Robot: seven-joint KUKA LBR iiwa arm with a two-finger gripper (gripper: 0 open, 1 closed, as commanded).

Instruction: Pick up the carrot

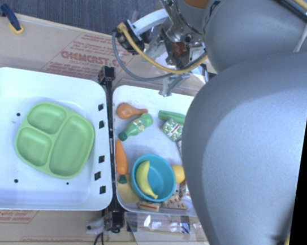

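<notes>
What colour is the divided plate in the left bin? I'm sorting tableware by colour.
Light green, all over; the camera view shows the divided plate plainly from above.

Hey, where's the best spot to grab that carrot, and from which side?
Probably the thick upper half of the carrot, coming straight down from above. It lies flat and lengthwise against the right bin's left wall, with the blue bowl close beside its lower, tapering end. Fingers likely fit best across its width, though the wall leaves little room on that side.
</notes>
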